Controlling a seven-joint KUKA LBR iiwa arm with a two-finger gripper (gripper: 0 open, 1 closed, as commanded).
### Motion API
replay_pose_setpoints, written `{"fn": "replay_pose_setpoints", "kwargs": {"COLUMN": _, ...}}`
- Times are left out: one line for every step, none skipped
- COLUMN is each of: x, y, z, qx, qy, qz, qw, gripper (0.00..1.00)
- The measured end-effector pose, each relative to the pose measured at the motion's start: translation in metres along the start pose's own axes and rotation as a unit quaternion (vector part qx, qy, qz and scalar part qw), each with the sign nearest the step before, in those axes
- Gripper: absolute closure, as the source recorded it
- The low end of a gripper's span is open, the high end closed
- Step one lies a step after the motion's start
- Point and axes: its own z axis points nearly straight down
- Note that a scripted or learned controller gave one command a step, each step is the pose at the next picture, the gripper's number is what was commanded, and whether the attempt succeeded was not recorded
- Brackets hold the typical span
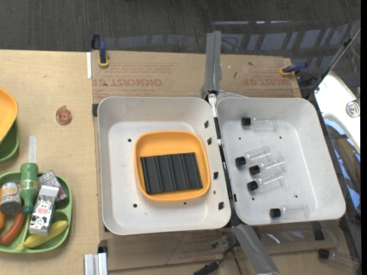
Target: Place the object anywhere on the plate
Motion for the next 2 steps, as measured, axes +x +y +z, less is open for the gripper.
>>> {"fn": "replay_pose_setpoints", "kwargs": {"x": -0.073, "y": -0.016, "z": 0.001, "qx": 0.0, "qy": -0.001, "qz": -0.126, "qw": 0.992, "gripper": 1.0}}
{"fn": "replay_pose_setpoints", "kwargs": {"x": -0.11, "y": -0.024, "z": 0.001, "qx": 0.0, "qy": -0.001, "qz": -0.287, "qw": 0.958, "gripper": 1.0}}
